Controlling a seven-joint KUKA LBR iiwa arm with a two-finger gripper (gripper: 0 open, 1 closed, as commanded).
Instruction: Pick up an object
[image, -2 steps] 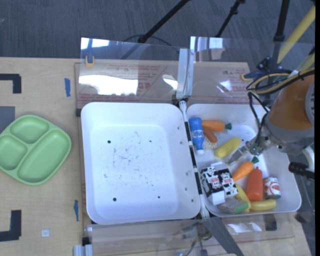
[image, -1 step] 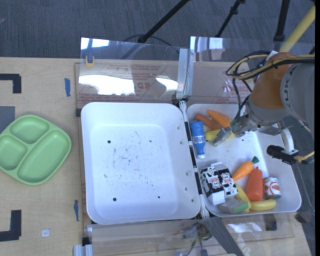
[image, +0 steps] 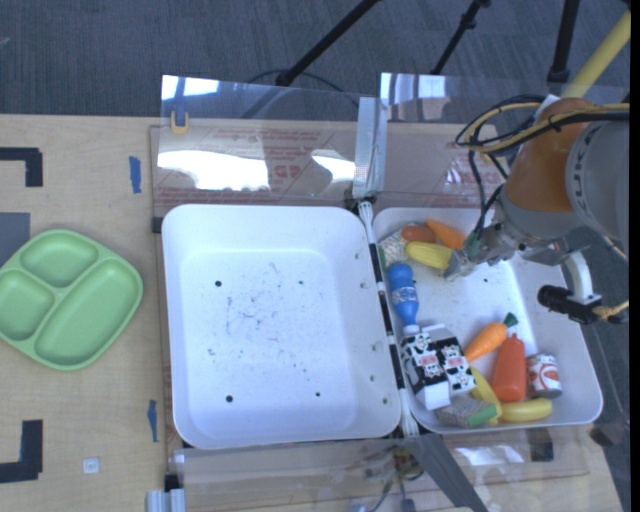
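- The grey arm with its orange band (image: 540, 170) reaches in from the right, its two-finger gripper (image: 468, 258) low over the far part of the right white bin (image: 585, 385).
- Whether the jaws stand wide or narrow I cannot tell; nothing is seen held.
- A yellow plastic banana (image: 428, 255) lies just left of the gripper, an orange plastic carrot (image: 444, 234) beyond it.
- A blue plastic bottle (image: 403, 293) lies near the divider.
- Nearer: a black-and-white cow-patterned block (image: 436, 364), a second orange carrot (image: 486, 340), a red bottle (image: 509, 368).
- The left white bin (image: 270, 300) sits beside; a green divided plate (image: 65, 297) lies far left on the bench.
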